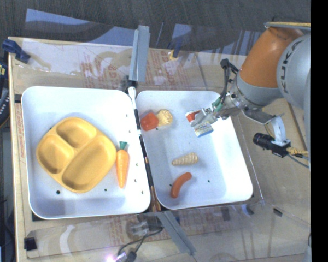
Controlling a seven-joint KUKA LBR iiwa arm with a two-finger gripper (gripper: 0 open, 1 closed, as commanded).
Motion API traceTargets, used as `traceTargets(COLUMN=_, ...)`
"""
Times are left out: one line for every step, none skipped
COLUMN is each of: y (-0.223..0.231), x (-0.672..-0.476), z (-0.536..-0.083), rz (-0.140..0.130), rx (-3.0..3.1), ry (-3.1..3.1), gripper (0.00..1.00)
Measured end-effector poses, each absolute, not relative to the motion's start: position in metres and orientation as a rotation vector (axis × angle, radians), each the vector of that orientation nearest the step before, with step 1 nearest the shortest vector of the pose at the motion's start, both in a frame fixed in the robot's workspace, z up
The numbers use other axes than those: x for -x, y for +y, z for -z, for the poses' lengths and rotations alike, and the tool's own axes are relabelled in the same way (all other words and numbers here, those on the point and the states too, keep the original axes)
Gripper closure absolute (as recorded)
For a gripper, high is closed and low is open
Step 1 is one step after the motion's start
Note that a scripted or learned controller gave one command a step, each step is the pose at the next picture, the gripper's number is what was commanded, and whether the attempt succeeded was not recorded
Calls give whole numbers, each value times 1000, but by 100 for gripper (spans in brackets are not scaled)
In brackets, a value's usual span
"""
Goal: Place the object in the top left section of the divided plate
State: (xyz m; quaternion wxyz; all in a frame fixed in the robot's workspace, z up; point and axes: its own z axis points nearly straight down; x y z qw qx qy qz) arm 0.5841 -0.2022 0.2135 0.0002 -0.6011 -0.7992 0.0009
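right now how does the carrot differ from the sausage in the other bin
The carrot is orange with a green top; the sausage is plain red-orange. The carrot lies in the left bin, upright in the view, right beside the yellow divided plate; the sausage lies in the right bin at a slant, apart from the other items. The carrot tapers to a point; the sausage is rounded at both ends. Both are small, elongated toy foods lying flat.

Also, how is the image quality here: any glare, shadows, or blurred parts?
Camera view: even, soft light; the yellow divided plate and carrot are sharp and cast faint shadows. Pale bluish reflections streak the bench's far edge, as from a clear panel. The claw looks slightly blurred; the white bins are bright but not washed out.
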Motion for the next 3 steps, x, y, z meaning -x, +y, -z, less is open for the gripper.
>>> traceTargets(y=-148, x=-555, z=-212, rz=-5, rx=2139, ry=-2294, gripper=100)
traceTargets(y=-75, x=-569, z=-270, rz=-3, rx=2335, ry=-2099, gripper=100)
traceTargets(y=-1, x=-585, z=-235, rz=-7, rx=2400, ry=-2019, gripper=100)
